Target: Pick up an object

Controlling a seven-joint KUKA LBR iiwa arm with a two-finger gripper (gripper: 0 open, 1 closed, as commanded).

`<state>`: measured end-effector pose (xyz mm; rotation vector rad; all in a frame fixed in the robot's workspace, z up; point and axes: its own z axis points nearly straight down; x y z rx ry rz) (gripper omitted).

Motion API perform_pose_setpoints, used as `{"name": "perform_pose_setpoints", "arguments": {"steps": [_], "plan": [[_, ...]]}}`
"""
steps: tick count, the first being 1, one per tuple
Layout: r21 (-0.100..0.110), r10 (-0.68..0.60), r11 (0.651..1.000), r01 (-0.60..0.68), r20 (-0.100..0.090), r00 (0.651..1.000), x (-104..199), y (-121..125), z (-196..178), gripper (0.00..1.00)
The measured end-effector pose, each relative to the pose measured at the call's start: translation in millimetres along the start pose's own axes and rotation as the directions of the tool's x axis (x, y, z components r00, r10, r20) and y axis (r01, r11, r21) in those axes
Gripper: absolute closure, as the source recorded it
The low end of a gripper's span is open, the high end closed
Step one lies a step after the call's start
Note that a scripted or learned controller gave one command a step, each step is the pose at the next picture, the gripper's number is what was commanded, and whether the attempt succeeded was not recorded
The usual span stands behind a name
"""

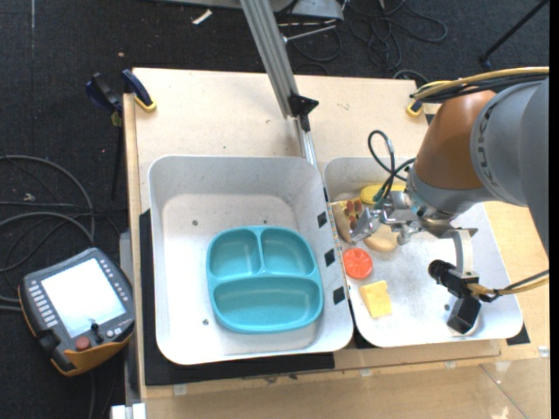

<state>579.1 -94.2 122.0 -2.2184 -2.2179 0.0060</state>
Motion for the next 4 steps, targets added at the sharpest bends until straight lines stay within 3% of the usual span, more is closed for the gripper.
{"name": "perform_pose_setpoints", "arguments": {"steps": [1,3,4], "plan": [[-0.007,0.000,1.000,0.000,0.001,1.000,-0.2,1.9,-13.3,1.00],[-0.012,-0.003,1.000,0.003,0.002,1.000,-4.9,8.2,-123.7,1.00],[-0.008,-0.010,1.000,0.010,-0.001,1.000,56.4,7.5,-128.7,1.00]]}}
